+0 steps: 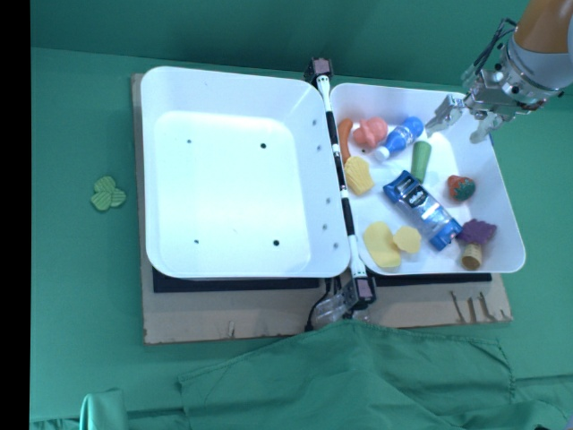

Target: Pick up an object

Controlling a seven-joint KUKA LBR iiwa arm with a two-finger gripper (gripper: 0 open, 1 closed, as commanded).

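We count two white bins side by side: the left bin (pixel 170 106) and the right bin (pixel 506 240), their inner walls touching along a black-and-white hinge strip (pixel 336 164).

In the right bin we count ten things: one carrot (pixel 345 135), one pink lump (pixel 370 133), one blue bottle (pixel 400 138), one green pod (pixel 421 160), one strawberry (pixel 461 187), one blue packet (pixel 423 210), one purple grape bunch (pixel 477 232) touching a small cone (pixel 471 256), and three yellow pieces (pixel 358 176), (pixel 382 245), (pixel 407 238); the last two may be overlapping, we cannot be sure.

One green leaf toy (pixel 107 193) lies on the cloth, well apart from the bins.

The gripper (pixel 463 122) hangs over the right bin's far right corner, fingers spread apart with nothing between them. Open floor lies beneath it, between the pod, the strawberry and the far wall. The crowding runs along the hinge side and near edge.
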